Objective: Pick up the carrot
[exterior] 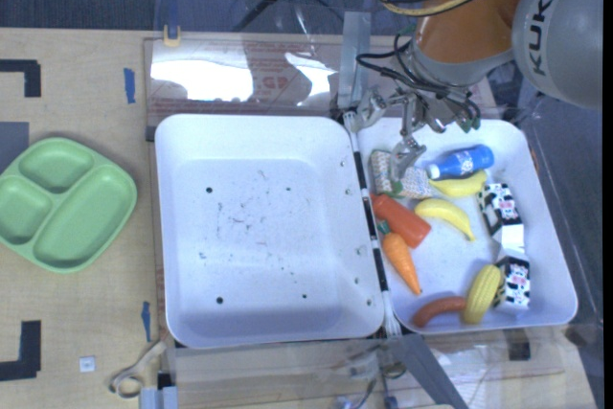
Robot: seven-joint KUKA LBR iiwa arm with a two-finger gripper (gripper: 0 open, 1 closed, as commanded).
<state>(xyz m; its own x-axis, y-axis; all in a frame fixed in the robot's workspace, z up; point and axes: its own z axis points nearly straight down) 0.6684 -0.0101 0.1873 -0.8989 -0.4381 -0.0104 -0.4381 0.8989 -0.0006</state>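
Gripper (410, 147) hung over the right bin's (551, 235) upper left; finger spacing could not be made out. Carrot (401, 261) lay by the bin's left wall, below a red pepper (401, 218).

The surface (77, 72) is pale wood. 2 shallow white bins sit on it side by side, touching along their inner edges: the left bin (259, 144) near the centre, the right bin (551, 263) at 3 o'clock of it. A green divided plate (65, 203) with 3 compartments lies at 9 o'clock, well apart from the bins. Blue tape (128, 85) marks the wood at 10 o'clock.
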